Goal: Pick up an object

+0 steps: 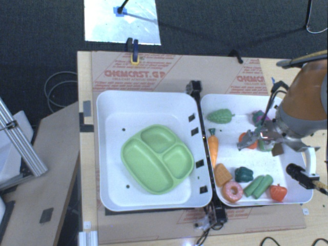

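Two white bins sit on the bench; the right bin holds toy foods. The gripper hangs low over an orange piece; its grip is unclear.

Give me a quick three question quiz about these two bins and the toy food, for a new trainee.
1. True or false: the green three-compartment plastic plate lies in the left white bin.
2. Which lies nearest the camera-side rim of the right white bin? A) bumpy green toy vegetable B) pink-frosted toy doughnut C) orange toy carrot
3. Fill in: the small red toy tomato sits just right of the green toy ____.

Key: 1 true; 2 B; 3 pods.
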Controlling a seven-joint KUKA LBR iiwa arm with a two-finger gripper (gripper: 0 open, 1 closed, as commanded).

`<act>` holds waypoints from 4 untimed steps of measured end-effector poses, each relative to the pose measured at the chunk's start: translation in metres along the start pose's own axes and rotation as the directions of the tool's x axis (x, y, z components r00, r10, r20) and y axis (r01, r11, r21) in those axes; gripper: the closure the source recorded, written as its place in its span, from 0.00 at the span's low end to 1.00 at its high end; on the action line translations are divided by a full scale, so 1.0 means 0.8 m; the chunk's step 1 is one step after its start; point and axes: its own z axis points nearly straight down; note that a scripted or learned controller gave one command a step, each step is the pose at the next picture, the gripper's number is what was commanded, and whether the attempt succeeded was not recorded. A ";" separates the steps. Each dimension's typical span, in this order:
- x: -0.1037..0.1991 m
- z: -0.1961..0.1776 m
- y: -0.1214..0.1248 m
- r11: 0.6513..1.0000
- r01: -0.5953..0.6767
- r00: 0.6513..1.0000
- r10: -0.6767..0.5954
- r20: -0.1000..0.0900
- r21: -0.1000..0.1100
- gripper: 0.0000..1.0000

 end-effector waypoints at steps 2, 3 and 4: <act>0.006 0.103 0.006 1.000 0.000 1.000 0.000 0.000 -0.003 0.00; 0.006 0.088 0.007 1.000 0.000 1.000 0.000 0.001 -0.006 1.00; 0.005 0.028 -0.002 1.000 0.000 1.000 0.000 0.002 -0.009 1.00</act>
